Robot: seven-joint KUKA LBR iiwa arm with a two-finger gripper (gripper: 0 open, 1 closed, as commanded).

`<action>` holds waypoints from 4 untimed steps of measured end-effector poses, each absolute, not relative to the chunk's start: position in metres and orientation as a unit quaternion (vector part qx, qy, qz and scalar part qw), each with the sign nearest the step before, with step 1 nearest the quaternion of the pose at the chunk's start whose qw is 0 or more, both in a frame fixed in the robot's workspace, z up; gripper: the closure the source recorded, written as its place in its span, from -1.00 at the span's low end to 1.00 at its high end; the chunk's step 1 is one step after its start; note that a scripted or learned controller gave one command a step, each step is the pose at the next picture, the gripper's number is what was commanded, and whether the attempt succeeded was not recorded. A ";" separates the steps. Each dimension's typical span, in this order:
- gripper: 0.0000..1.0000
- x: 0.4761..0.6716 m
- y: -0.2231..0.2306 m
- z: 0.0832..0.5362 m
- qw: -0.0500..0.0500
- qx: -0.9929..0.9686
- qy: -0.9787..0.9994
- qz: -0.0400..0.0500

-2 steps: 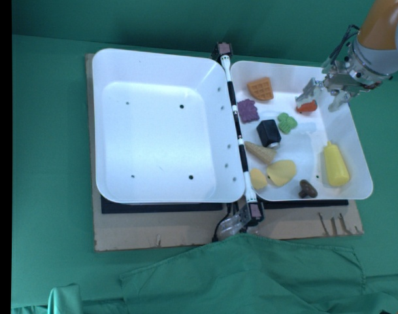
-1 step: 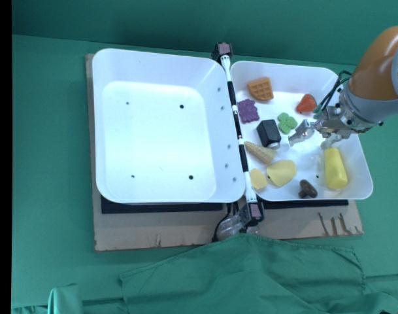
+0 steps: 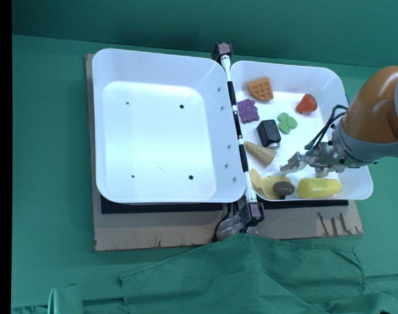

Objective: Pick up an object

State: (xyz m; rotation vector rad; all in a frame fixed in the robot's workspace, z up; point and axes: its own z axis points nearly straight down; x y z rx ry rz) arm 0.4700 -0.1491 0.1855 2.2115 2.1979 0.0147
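Note:
My gripper [image 3: 308, 167] hangs low over the front of the right bin [image 3: 329, 80], reaching in from the right. Its two fingers stand apart, open, with nothing between them. Just in front of it lies a yellow block [image 3: 319, 188]. A brown piece [image 3: 283, 188] rests on a yellow banana shape [image 3: 264, 184] to the gripper's front left. A tan cone [image 3: 260, 152] lies to its left. Farther back are a black item [image 3: 268, 132], a green clover [image 3: 287, 122], a red strawberry [image 3: 307, 103], a purple bunch [image 3: 248, 110] and an orange waffle [image 3: 260, 88].
The left bin [image 3: 114, 67] sits beside the right one, joined by a black-and-white bar [image 3: 234, 126] with clamps at both ends. Both bins stand on a cardboard sheet [image 3: 153, 231] over green cloth. A fold of green fabric [image 3: 251, 273] lies at the front.

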 end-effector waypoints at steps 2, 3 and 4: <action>-1.00 0.491 -0.147 0.187 -0.001 0.707 0.707 -0.001; -1.00 0.551 -0.165 0.185 0.007 0.708 0.706 0.003; -1.00 0.493 -0.138 0.240 0.002 0.708 0.706 0.002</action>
